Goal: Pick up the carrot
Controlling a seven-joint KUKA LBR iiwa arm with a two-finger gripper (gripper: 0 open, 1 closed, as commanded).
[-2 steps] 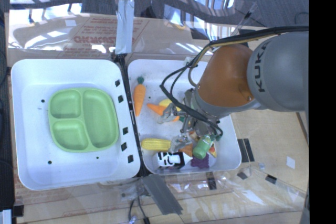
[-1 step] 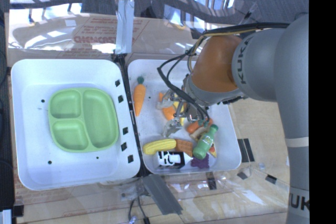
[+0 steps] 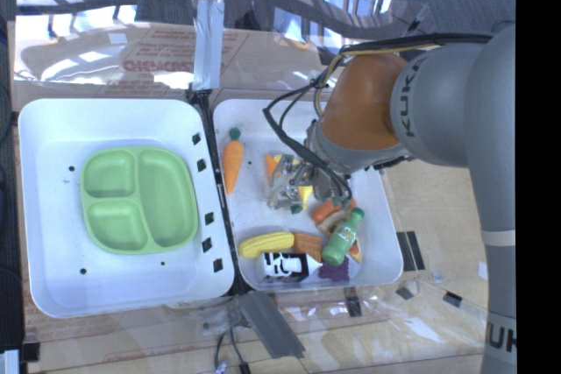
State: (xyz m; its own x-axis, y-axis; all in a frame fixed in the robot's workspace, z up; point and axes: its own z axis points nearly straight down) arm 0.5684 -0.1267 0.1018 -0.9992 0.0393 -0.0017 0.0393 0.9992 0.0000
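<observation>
camera view: tool [image 3: 287,188] low beside carrot [image 3: 232,164], apart

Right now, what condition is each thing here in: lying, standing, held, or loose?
carrot: lying loose by the right bin's left wall, not held.
gripper: down in the right bin, to the right of the carrot.
green bottle: lying tilted on other toys.
corn cob: lying flat.
green plate: flat in the left bin.

A thick, rounded grey arm [image 3: 478,101] is seen, banded in orange [image 3: 364,105] above the wrist, lettered "KUKA" in dark grey, with black cables [image 3: 289,101] looped alongside.
</observation>
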